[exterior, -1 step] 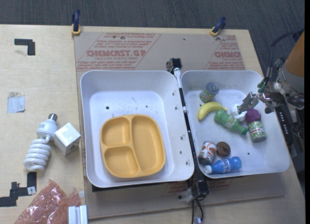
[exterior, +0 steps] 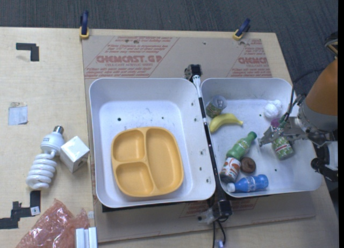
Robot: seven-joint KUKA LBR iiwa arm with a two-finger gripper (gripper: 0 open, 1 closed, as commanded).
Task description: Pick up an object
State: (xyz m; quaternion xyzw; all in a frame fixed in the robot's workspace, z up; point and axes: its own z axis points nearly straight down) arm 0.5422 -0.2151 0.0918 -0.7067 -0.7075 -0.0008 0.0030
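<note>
In the right bin (exterior: 301, 180), the claw (exterior: 279, 139) grips a green can (exterior: 282, 147).

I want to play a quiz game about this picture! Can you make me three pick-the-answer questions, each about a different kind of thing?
1. Where is the yellow three-part plastic plate?
A. in the left white bin
B. in the right white bin
C. on the bench outside the bins

2. How many yellow bananas are in the right bin?
A. three
B. one
C. two

3. How is the blue plastic bottle placed?
A. standing upright
B. hanging on the bin wall
C. lying on its side

Answers:
1 A, the plate sits inside the left bin.
2 B, a single banana lies near the bin's middle.
3 C, it lies flat along the front wall.
</note>
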